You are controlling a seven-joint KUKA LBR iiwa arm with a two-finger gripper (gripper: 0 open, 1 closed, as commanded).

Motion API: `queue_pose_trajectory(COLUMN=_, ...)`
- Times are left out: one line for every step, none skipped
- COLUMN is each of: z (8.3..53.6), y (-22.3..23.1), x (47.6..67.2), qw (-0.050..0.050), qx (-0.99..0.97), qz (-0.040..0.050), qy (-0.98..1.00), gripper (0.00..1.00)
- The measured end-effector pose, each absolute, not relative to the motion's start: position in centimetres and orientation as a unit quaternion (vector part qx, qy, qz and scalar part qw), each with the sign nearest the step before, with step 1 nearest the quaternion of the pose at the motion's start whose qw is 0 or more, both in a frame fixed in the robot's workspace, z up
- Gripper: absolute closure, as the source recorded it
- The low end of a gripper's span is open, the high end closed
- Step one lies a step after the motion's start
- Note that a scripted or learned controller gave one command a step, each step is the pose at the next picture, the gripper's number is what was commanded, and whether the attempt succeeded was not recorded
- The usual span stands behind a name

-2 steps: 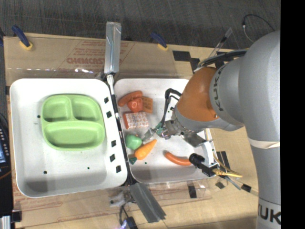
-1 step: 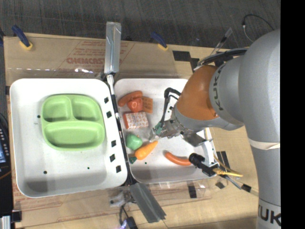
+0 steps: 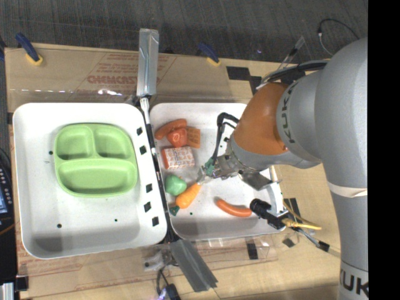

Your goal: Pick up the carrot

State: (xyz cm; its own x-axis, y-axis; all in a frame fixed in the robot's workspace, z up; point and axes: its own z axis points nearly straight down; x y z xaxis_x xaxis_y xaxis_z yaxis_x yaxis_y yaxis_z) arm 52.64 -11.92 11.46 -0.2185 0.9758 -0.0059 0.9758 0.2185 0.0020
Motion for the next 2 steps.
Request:
queue_pose_trajectory(z=13.3, y=-13.9, x=49.8, qw=-0.002, qx=0.62, qz=-0.0006, qy=0.784, gripper=1.0)
queue_pose_trajectory(z=9.1, y=-13.8, x=50.1, qw=-0.002, qx=0.733, qz=-0.0008, qy=0.68, gripper=1.0)
